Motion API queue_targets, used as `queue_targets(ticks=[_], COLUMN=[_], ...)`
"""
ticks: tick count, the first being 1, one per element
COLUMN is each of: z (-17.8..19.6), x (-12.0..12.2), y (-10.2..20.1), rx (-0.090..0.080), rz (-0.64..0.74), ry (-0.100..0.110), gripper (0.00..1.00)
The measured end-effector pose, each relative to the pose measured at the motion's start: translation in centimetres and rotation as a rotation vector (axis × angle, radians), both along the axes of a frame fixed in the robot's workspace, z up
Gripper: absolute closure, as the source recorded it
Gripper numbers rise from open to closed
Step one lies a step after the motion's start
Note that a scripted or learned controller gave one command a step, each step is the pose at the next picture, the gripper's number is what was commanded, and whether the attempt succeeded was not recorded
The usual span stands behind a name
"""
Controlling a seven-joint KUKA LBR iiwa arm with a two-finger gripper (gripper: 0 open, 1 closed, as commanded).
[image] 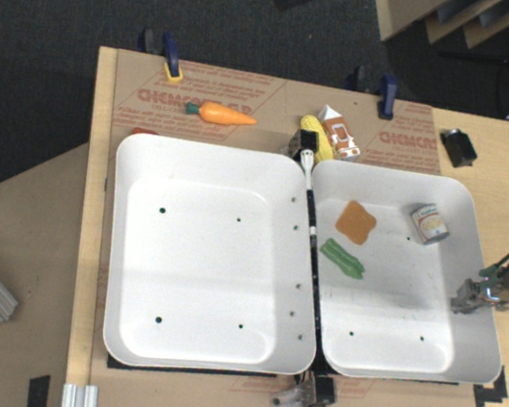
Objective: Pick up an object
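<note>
The right bin (430,362) holds three small things. A brown, flat, toast-like piece (356,222) lies near its upper left. Just below that rests a green pod-shaped item (342,258), lying slantwise. A small silver can (429,223) lies on its side towards the bin's upper right. All three lie apart from one another on the white floor of the bin.
The left bin (137,228) sits beside the right one. Behind the bins, on the cardboard, lie an orange carrot (220,115), a yellow corn cob (313,131) and a small orange-white box (340,137). A metal fitting with cables (488,292) sits at the right bin's right rim.
</note>
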State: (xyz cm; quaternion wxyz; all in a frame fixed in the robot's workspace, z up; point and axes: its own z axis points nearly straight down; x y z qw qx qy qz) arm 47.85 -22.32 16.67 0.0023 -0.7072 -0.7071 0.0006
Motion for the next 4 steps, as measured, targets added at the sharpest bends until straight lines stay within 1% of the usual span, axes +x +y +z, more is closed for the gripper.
queue_targets(ticks=[1,2,3,4], z=[-2.6,-3.1,-3.7,-4.9], x=[0.0,0.0,0.6,1.0], y=[0.0,0.0,-0.1,-0.1], rx=[0.000,-0.001,-0.003,-0.001], rz=[0.000,0.000,0.000,0.000], ry=[0.000,-0.001,-0.005,-0.002], gripper=[1.00,1.00,1.00,1.00])
